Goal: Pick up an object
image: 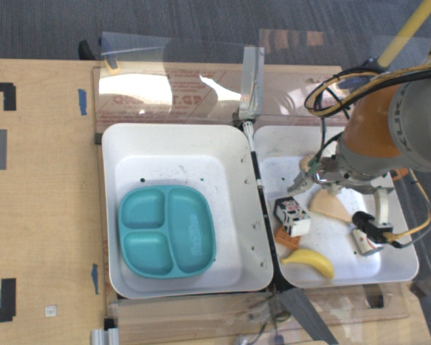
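The gripper (317,175) is positioned in the right bin (402,264); its grasp state cannot be determined. A banana (310,261) lies near the front wall, where a missed grasp is judged likely.

Left bin (122,149) holds a divided plate (167,231). Right of the plate, in the right bin (402,264): box (292,215), wedge (332,207), banana (310,261).

Both bins, left (115,157) and right (402,264), were plain white. The divided plate (167,231) was teal all over. The banana (310,260) was yellow, the wedge (330,207) pale tan, the small block (290,215) black and white with tiny red marks. The arm (388,128) was grey with an orange band; the bench (36,192) was light wood.
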You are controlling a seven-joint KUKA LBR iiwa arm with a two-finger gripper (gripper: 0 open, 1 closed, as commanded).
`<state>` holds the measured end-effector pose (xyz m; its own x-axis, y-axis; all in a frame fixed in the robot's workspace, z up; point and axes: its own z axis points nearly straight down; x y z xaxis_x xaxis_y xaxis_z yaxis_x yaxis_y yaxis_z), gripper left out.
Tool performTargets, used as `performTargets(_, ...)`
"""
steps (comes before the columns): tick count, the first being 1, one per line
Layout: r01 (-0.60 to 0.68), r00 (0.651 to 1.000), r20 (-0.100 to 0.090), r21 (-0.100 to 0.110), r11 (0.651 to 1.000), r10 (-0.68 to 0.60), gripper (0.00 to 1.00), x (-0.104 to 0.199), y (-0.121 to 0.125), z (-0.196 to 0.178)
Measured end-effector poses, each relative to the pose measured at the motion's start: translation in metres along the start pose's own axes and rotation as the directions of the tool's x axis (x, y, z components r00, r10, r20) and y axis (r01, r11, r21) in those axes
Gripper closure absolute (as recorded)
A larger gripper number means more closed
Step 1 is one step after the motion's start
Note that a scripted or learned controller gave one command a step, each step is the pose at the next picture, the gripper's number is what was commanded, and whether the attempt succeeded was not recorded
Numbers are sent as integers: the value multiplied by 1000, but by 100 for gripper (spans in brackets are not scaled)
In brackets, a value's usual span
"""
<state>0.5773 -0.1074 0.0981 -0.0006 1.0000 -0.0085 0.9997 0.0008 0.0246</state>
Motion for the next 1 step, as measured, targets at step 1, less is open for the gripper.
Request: performTargets(1, 2, 1000, -2, 2, 1000, -2, 0, -7, 81, 3)
